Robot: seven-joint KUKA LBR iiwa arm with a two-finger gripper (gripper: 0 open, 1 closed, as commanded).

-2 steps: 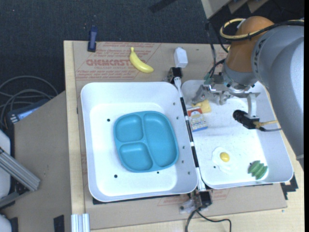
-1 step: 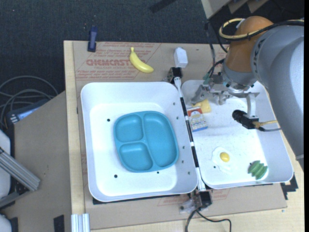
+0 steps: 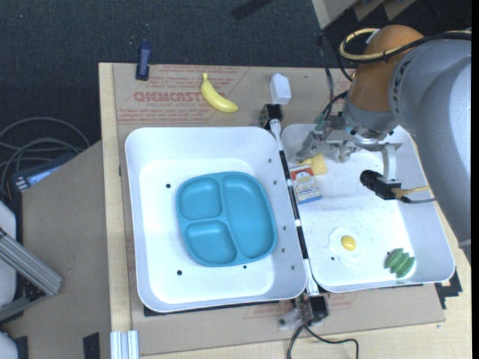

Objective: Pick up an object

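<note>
Though near carton [image 3: 305,184], yellow block [image 3: 319,164] beside gripper [image 3: 326,149].

- Blue divided plate [image 3: 224,218]: three compartments, lying flat and right way up in the middle of the left bin [image 3: 150,163], turned a little askew.
- Small carton [image 3: 304,183]: red, white and blue, against the left wall of the right bin [image 3: 374,219], in its far half.
- Yellow block [image 3: 320,164]: small, just beyond the carton, to its far right.
- Fried egg [image 3: 347,245]: white with a yellow yolk, flat in the near part of the right bin.
- Green ridged piece [image 3: 400,262]: by the near right corner, apart from the egg.
</note>
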